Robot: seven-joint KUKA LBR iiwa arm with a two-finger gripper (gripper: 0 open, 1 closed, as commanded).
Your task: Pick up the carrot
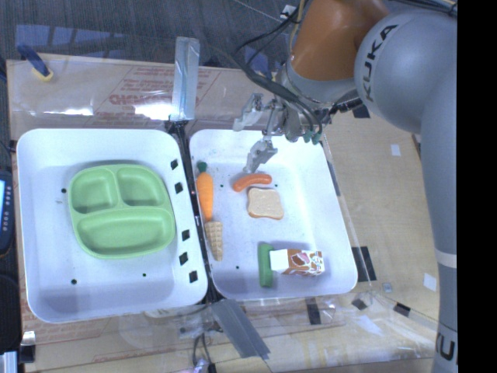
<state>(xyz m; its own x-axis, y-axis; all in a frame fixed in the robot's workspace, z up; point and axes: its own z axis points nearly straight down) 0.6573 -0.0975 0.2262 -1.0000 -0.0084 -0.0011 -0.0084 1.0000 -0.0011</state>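
Bright even light, soft shadows, slightly blurry, mild glare

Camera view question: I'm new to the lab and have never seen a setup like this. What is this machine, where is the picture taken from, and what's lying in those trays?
This is a single camera fixed above a bench, looking down at a slant. The big grey and orange machine is a robot arm reaching in from the right; its gripper hangs over the right bin, above a sausage. That bin also holds the carrot along its left wall, an ice cream cone below it, a bread slice and a small carton. The left bin holds a green divided plate. The carrot lies in the bin, not in the gripper.
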